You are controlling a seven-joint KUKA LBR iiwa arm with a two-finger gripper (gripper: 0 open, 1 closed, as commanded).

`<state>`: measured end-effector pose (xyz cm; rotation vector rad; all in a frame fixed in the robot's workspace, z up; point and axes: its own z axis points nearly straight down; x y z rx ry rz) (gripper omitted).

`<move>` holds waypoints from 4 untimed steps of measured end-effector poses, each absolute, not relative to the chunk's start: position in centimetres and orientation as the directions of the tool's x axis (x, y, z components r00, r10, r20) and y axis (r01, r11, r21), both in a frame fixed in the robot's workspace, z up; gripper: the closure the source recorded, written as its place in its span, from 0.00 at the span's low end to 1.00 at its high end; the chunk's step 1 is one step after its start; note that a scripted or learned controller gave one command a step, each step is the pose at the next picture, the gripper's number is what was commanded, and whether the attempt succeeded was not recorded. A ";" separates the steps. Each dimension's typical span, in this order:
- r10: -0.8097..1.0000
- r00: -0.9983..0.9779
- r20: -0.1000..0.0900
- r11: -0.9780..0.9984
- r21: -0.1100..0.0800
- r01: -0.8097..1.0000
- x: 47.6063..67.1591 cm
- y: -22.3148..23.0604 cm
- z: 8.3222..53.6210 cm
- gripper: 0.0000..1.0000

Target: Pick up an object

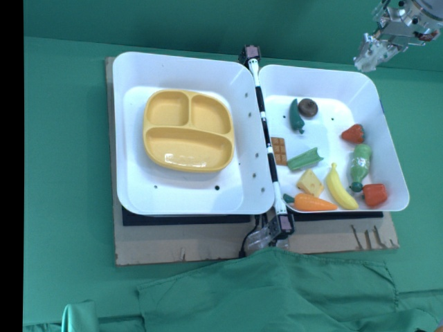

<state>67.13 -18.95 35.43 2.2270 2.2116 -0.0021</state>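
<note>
Toy foods, all smooth moulded plastic, lie scattered in the right bin (387, 144), a shallow glossy white tray with rounded corners. Near its far end a curved dark green pepper (296, 116) touches a round brown piece (308, 107). A small waffle-textured orange square (279, 150) sits by the left wall, with a flat green pea pod (305, 160) just beside it. A pale yellow cheese wedge (311, 182), a tapered orange carrot (313, 202) and a curved yellow banana (340, 187) cluster at the near end. Along the right wall lie a red strawberry (353, 133), a green bottle-shaped piece (359, 164) and a blocky red piece (374, 194). The left bin (131, 185) holds a matte yellow plate (187, 130) with 3 compartments. The metallic hand (367, 55) hangs above the green table (62, 151) beyond the right bin's far right corner, holding nothing; whether its fingers are parted I cannot tell.
</note>
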 end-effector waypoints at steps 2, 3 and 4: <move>1.000 0.003 -0.003 -0.003 0.009 1.000 63.5 -18.7 40.1 1.00; 1.000 0.003 -0.002 -0.003 0.006 1.000 63.6 -18.7 40.4 1.00; 1.000 -0.003 -0.002 0.003 0.013 1.000 63.1 -12.8 46.0 1.00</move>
